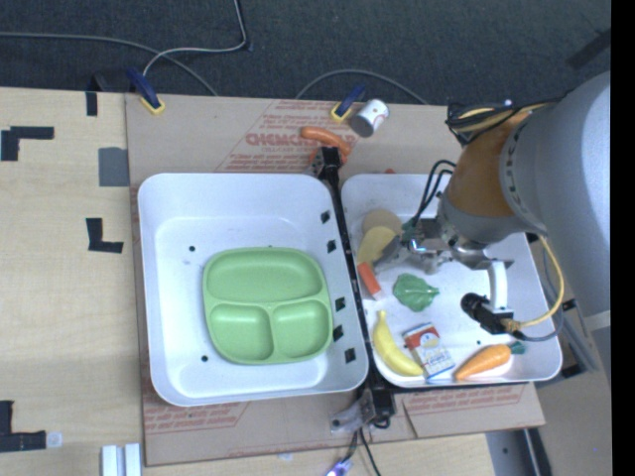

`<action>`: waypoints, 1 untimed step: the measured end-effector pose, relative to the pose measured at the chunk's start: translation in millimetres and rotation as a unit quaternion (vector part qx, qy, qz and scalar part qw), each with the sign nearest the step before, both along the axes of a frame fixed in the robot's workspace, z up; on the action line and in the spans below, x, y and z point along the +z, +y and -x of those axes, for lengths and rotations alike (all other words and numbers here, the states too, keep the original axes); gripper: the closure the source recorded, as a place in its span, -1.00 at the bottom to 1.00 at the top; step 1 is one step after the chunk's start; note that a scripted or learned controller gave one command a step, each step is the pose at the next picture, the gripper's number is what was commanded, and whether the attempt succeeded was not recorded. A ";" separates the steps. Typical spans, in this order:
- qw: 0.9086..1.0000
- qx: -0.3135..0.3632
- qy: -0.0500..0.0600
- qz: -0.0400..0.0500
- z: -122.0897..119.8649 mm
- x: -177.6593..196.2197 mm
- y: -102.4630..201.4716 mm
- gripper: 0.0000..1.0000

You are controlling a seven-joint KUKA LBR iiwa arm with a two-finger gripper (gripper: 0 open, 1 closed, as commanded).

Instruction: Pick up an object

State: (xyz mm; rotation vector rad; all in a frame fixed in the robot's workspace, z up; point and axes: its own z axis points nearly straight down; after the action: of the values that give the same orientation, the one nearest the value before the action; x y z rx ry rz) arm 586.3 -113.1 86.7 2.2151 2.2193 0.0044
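arm: reaching in from right, bent low | hand [422, 244]: pointing left | orange band above wrist

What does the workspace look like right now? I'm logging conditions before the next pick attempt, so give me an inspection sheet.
Surface: cardboard sheet under two white bins, on a wooden bench.
Job's things: right bin holds banana, carrot, green leafy toy, small carton, tan round piece, small orange piece.
Clutter: green divided plate in left bin.
Grippers: gripper low over the right bin's upper part; jaws not discernible.
Cables: yellow and black cables along the arm; white cable behind the bench.
Surroundings: dark carpet; clamps at the cardboard's far edge.
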 end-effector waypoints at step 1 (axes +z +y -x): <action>1.000 0.000 0.002 -0.001 -65.6 -1.0 19.4 -1.00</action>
State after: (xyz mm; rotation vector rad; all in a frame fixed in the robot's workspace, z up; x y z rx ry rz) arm 651.8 -93.7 85.7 2.2175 2.2225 0.0014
